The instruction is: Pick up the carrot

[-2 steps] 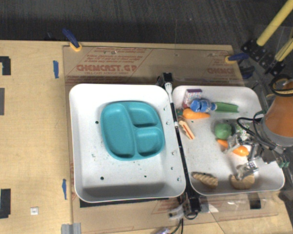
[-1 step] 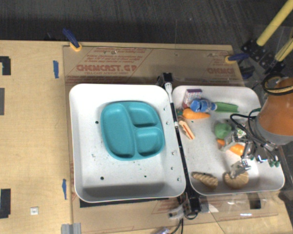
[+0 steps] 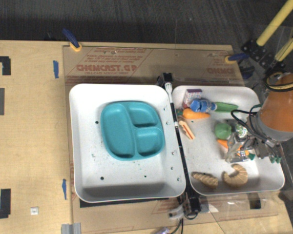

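the left bin holds a teal divided plate. in the right bin, the carrot lies near the top left corner, partly covered by a blue item. the gripper sits low at right over cluttered items; its finger state cannot be determined. the arm is cut off by the frame.

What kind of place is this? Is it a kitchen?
Probably a robot lab or workshop, not a kitchen. A robot arm reaches over two white bins on a cardboard-covered bench held down with clamps, and the food, like the carrot, looks like toys.
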{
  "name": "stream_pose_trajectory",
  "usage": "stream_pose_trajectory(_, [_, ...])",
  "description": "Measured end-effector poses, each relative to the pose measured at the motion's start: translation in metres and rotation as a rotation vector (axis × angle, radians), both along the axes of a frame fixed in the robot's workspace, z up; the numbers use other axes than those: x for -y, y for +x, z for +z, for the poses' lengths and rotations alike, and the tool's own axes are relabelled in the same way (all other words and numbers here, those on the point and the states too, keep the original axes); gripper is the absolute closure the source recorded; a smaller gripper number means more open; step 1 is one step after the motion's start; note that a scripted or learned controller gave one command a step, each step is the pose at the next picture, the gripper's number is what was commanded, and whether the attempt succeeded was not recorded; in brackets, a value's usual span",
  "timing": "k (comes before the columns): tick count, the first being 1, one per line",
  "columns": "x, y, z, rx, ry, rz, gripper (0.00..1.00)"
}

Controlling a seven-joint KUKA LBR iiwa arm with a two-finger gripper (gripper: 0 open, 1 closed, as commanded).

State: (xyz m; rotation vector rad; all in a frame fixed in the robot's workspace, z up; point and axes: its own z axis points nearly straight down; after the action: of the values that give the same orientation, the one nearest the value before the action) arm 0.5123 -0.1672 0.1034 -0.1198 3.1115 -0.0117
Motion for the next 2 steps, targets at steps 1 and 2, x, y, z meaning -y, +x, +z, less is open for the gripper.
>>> stream_pose_trajectory(1, [-0.0423, 0.0621, -0.0119, -0.009, 0.002, 0.111, 1.0])
stream_pose_trajectory(2, [-0.0426, 0.0609, -0.0133, -0.013, 0.002, 0.111, 0.0])
